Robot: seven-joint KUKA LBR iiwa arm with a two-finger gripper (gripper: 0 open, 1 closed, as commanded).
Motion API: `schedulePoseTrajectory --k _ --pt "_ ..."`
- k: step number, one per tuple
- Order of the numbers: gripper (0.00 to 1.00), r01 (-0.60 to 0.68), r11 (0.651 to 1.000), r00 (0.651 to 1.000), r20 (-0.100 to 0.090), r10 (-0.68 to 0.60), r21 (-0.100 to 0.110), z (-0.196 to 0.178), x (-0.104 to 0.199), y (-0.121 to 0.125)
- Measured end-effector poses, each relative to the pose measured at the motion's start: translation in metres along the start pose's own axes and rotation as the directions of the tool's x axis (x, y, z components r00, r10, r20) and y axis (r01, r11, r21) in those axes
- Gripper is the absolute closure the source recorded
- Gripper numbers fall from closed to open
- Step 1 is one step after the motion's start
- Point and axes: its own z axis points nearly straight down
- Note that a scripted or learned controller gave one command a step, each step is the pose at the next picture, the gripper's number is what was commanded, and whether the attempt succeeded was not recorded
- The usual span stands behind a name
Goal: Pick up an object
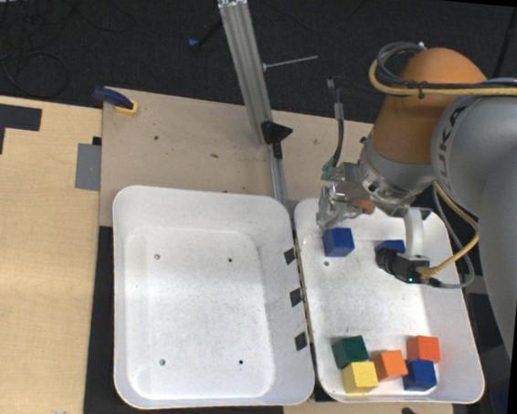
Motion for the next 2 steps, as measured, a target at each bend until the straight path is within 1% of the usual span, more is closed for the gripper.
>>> schedulePoseTrajectory --k 1,2 --pt "1.00 0.001 1.000 1.000 0.000 -0.001 0.000 -0.014 0.053 0.005" --pt "1.00 -0.001 1.000 1.000 0.001 0.001 0.001 -0.010 0.096 0.005"
